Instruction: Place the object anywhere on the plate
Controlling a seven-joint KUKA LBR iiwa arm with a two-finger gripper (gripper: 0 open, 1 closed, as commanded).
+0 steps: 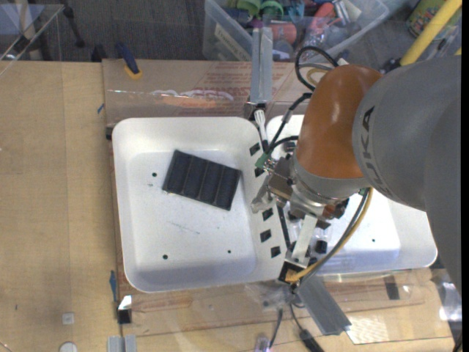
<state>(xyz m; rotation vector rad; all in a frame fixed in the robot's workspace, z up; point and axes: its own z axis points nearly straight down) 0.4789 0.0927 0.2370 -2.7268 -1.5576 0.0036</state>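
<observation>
A dark grey ribbed rectangular slab (201,180) lies flat in the left bin (139,255), toward its back, turned slightly askew. My gripper (299,235) hangs below the orange band (333,127) of the arm, over the left side of the right bin (410,248), close to the ridge between the two bins. The wrist and its cables cover whatever lies directly under the gripper. The slab is well to the left of the gripper and apart from it.
The grey arm fills the upper right and hides much of the right bin. A clear tub of colourful toys (293,9) stands behind the bins. Taped brackets (322,310) sit at the bench's front edge.
</observation>
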